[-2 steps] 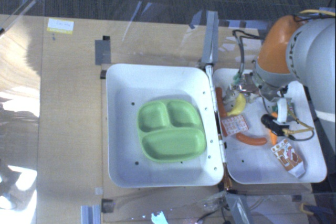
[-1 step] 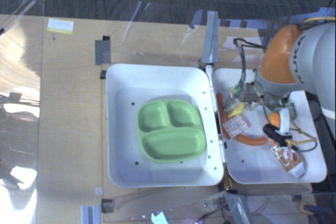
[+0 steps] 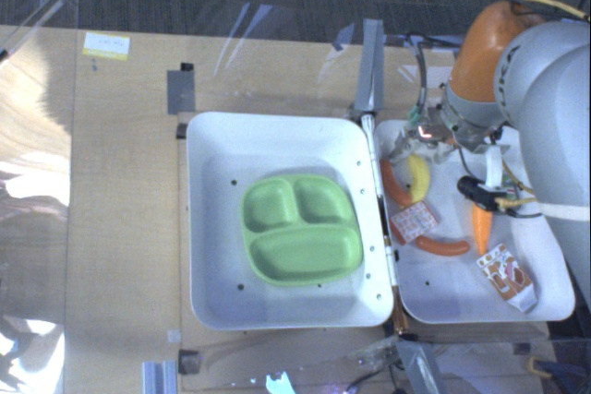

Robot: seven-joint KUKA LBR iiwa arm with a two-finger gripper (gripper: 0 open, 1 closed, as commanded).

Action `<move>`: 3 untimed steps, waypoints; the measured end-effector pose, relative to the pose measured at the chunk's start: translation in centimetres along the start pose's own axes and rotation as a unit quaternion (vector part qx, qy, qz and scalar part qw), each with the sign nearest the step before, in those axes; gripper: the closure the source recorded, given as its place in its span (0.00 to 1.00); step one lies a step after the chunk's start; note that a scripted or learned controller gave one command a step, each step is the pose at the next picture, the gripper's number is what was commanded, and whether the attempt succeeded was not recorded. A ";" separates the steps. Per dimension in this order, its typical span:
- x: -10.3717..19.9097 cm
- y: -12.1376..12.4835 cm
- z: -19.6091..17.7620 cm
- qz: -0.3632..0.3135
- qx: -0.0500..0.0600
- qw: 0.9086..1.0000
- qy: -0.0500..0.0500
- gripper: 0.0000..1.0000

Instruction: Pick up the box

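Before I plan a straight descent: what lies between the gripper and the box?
In the camera view, the banana lies between the gripper and the box.

tray (image 3: 301, 231): matt green plastic | bench (image 3: 111, 198): pale smooth wood

A green divided tray (image 3: 300, 231) with three compartments is seen lying flat in the left white bin (image 3: 212, 198). In the right white bin (image 3: 554, 281), a yellow banana (image 3: 419, 178) is found near the far left corner, with a curved orange-red piece (image 3: 394, 183) just beside it. A reddish sausage-shaped item (image 3: 441, 244) lies toward the middle, and an orange carrot (image 3: 481, 229) is set just to its right. A printed packet (image 3: 505, 273) rests nearer the front right corner. Both bins are borne by a pale wooden worktop (image 3: 111, 226) — a yellow label (image 3: 106, 44) is stuck near its far left edge.
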State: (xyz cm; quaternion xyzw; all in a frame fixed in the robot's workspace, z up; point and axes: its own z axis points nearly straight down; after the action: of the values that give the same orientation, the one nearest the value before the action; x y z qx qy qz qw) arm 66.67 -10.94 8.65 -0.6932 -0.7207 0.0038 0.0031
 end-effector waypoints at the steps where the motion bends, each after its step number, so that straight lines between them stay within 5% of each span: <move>1: -1.1 -5.3 0.0 -0.004 -0.008 1.000 0.000 0.00; 2: 1.8 -5.6 -0.4 -0.003 -0.013 1.000 -0.007 0.00; 3: 1.3 -5.2 -0.3 -0.006 -0.011 1.000 -0.004 0.00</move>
State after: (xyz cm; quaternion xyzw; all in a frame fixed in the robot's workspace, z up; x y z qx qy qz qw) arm 61.42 -9.84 8.98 -0.6887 -0.7250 -0.0015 -0.0070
